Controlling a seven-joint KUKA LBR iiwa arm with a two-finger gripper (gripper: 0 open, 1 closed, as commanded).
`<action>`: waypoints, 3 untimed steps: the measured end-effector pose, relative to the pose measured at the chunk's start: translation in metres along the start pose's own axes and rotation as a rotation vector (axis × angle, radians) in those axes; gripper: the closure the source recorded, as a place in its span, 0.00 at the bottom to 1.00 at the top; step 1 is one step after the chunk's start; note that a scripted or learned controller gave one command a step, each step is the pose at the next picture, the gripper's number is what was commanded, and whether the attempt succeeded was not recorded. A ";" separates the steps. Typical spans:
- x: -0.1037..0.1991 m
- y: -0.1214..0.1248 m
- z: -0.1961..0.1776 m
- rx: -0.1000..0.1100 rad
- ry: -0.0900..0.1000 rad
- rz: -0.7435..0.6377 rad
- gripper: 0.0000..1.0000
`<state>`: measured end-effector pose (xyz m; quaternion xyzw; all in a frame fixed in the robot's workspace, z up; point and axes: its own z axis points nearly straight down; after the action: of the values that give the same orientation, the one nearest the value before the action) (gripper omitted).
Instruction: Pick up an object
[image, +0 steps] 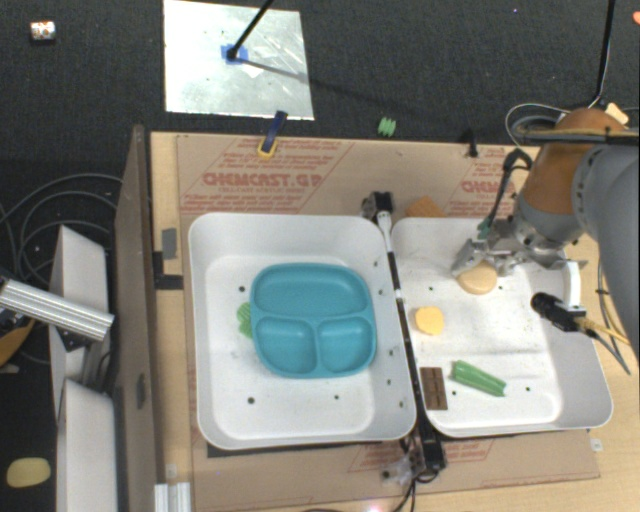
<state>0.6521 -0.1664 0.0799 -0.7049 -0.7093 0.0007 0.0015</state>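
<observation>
In the right bin (520, 400) lie a tan rounded piece (479, 282), a yellow round piece (429, 320), a green pod-like piece (477, 378) and a small brown block (432, 388). My gripper (484, 257) hangs low at the back of that bin, right over the tan piece and touching or nearly touching its top. The gripper's body hides how the tan piece sits under it. The yellow, green and brown pieces lie apart from the gripper, nearer the front.
The left bin (215, 300) holds a blue divided tray (312, 318) with a small green piece (243, 318) sticking out at its left edge. A dark ridge (398, 300) separates the bins. The arm (580, 190) comes in from the right.
</observation>
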 end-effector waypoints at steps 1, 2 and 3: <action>-0.001 0.004 -0.019 -0.015 -0.004 -0.003 1.00; -0.019 -0.067 -0.033 0.000 -0.002 0.009 1.00; -0.017 -0.063 -0.032 -0.005 -0.002 0.005 0.00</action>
<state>0.5888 -0.1842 0.1121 -0.7067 -0.7075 -0.0006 -0.0009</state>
